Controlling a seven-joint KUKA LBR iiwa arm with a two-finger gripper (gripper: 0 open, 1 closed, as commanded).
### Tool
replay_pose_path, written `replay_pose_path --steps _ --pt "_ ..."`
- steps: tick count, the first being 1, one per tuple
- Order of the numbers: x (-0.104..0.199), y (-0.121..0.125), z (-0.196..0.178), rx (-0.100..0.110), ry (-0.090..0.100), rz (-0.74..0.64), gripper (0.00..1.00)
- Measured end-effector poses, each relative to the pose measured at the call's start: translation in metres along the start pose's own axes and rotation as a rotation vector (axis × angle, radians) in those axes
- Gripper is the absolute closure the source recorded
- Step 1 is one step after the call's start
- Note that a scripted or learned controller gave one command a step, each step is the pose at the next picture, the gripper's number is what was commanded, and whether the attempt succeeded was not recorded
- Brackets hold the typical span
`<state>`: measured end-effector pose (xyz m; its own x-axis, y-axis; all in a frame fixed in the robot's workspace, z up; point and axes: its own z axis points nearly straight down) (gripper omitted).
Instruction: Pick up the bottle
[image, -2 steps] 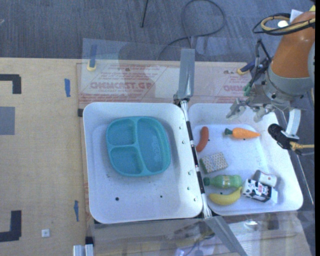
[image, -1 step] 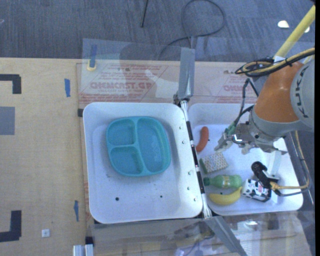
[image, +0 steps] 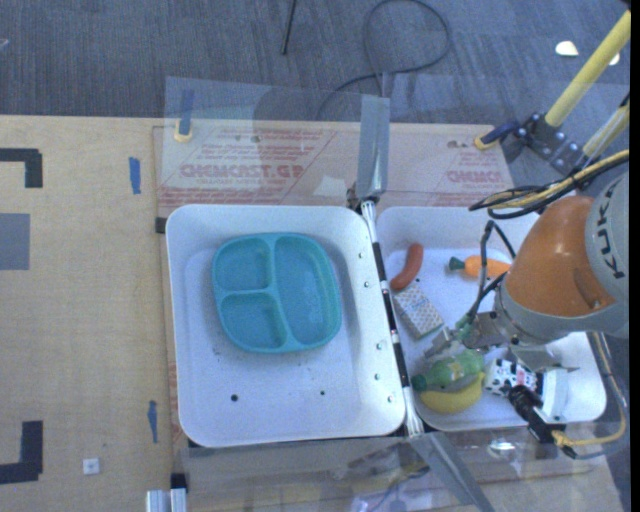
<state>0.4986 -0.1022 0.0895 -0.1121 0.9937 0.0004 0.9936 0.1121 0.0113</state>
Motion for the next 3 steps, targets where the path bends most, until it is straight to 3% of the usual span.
replay_pose_path --steps 1,2,3 --pt "-0.003 0.001 -0.011 -0.006 -0.003 0.006 1.0" --pt "-0.003 0.001 -0.011 -0.005 -0.003 0.006 0.0" --pt "-0.014 -0.017 0.0 0.0 0.001 0.367 0.0"
